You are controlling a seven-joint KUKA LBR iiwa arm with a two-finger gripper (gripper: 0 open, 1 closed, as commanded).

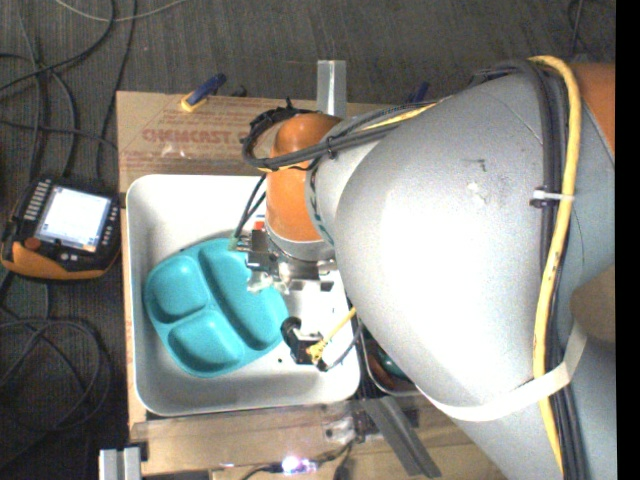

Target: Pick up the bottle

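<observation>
The grey arm's hand hangs low over the turquoise plastic divided tray in the left shallow white bin; its grip I cannot tell. No bottle visible, so locating it comes first.

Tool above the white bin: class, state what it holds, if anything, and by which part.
It cannot be told. The tool hangs over the right edge of the teal divided tray in the left white bin, and the arm's body hides its tip. No bottle shows there.
</observation>
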